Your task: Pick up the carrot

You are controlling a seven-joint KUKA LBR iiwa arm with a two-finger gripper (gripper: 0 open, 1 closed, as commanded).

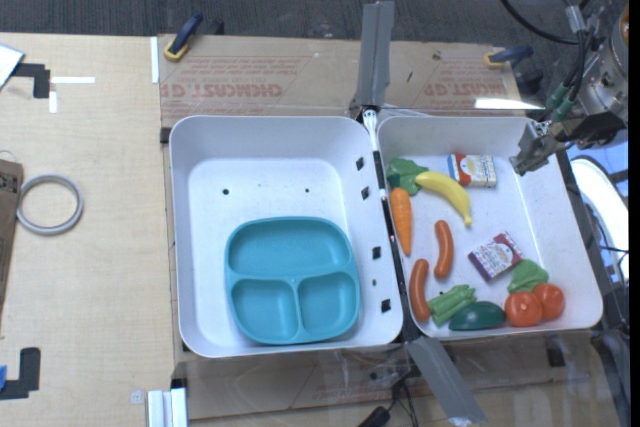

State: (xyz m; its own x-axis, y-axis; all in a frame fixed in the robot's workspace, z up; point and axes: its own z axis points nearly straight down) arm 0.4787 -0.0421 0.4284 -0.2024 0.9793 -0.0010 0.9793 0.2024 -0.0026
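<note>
The gripper [530, 158] hangs at the right bin's [585, 245] 2 o'clock edge; whether its jaws are spread or pressed together, I cannot tell. The carrot [401, 220] lies at the bin's 9 o'clock side, against the left wall, banana [447, 193] at its 2 o'clock, sausage [442, 248] just beside. My call: descend squarely over the carrot's middle, pinch across its width, steer away from the wall.

1. Gripper [530, 158]: dark, near-black finger assembly, angular and blocky.
2. Wrist section above it: light grey metal housing, with a small green part at its lower edge.
3. Black cables loop off the wrist, one forming a wide arc over the top.
</note>
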